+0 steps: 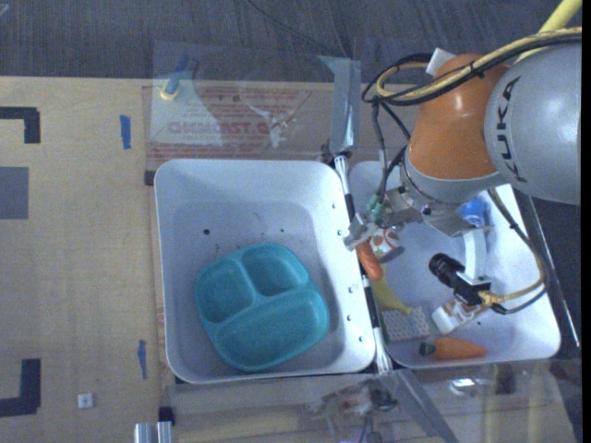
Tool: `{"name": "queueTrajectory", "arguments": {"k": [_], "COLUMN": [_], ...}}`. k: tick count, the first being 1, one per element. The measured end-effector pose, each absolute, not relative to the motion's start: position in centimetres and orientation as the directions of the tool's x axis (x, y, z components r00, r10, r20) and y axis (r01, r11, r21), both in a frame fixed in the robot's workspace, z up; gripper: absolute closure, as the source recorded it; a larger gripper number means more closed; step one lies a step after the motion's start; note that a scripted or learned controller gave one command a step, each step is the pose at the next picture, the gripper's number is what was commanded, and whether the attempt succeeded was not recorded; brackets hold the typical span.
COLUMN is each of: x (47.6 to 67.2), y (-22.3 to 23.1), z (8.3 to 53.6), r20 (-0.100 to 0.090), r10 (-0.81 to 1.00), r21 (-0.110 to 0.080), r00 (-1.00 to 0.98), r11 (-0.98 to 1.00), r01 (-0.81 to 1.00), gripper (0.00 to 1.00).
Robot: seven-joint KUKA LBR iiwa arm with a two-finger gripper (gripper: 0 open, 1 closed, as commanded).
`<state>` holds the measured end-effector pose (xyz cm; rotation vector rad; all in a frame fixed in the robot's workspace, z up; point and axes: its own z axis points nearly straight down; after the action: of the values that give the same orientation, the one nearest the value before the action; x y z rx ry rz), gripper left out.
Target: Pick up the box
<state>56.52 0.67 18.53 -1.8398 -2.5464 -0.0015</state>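
Counter (pixel 74 275) is filling the left and centre of the frame, tan w/ black corner marks at left. Arm (pixel 499 118), grey w/ orange band, is reaching in from upper right and hanging over the right bin (pixel 545 335). Left bin (pixel 240 187) is sitting mid-frame, touching the right bin along one wall. Teal divided tray (pixel 261 305) is lying in the lower part of the left bin. Gripper (pixel 377 233) is hovering at the right bin's left edge, approx. above an orange carrot-like item (pixel 369 262); can't tell if it's apart or together. Second orange piece (pixel 459 347) is lying at lower right of the right bin. Small grey textured block (pixel 405 323), poss. the box, is lying just left of it, near the bin's lower edge.
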Motion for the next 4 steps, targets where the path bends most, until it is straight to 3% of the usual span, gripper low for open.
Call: {"name": "queueTrajectory", "arguments": {"k": [1, 2, 3, 4], "x": [56.5, 50.2, 48.0, 50.7], "y": [0.6, -6.1, -10.3, -10.4], "z": [18.5, 20.2, 12.6, 11.1], "r20": [0.000, 0.000, -0.001, -0.003], "r10": [0.949, 0.886, 0.815, 0.873], "r21": [0.001, 0.001, 0.002, 0.004], "r00": [-0.314, -0.463, -0.580, -0.488], "r11": [0.314, 0.463, 0.580, 0.488], "r01": [0.949, 0.886, 0.815, 0.873], "gripper": [0.00, 0.00, 0.00, 0.00]}}
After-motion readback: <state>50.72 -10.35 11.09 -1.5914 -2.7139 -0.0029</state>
